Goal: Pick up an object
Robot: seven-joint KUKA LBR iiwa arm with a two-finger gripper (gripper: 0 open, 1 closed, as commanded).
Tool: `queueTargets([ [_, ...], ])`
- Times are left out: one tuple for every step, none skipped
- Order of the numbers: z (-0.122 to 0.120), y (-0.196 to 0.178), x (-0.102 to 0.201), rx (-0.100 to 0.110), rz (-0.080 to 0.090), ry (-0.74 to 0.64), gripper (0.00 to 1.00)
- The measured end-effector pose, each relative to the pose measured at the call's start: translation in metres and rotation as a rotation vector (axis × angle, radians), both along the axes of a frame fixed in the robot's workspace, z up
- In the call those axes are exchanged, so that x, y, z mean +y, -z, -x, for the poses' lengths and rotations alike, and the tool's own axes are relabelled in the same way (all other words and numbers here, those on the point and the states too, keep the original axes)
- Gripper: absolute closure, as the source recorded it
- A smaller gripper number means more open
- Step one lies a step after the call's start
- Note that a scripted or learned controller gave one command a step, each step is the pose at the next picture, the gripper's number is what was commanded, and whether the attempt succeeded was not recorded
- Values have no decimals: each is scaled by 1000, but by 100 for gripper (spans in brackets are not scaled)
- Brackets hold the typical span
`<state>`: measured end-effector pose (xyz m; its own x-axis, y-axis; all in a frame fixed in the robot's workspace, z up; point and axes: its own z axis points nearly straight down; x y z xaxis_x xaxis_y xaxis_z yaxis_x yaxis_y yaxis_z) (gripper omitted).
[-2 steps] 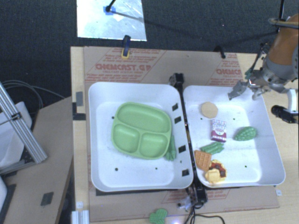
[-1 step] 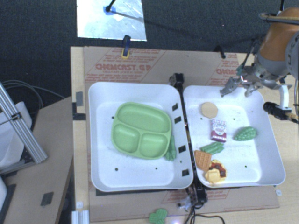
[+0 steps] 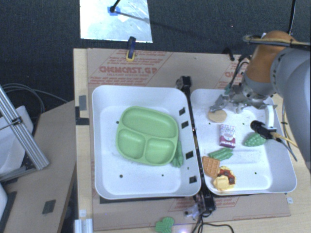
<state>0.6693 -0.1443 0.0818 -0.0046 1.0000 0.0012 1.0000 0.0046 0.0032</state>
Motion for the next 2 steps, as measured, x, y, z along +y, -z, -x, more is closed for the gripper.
queueTargets([
  [-1,-5,-64,-3,2,4,0],
  [62,-3,-39,5,0,5,0],
])
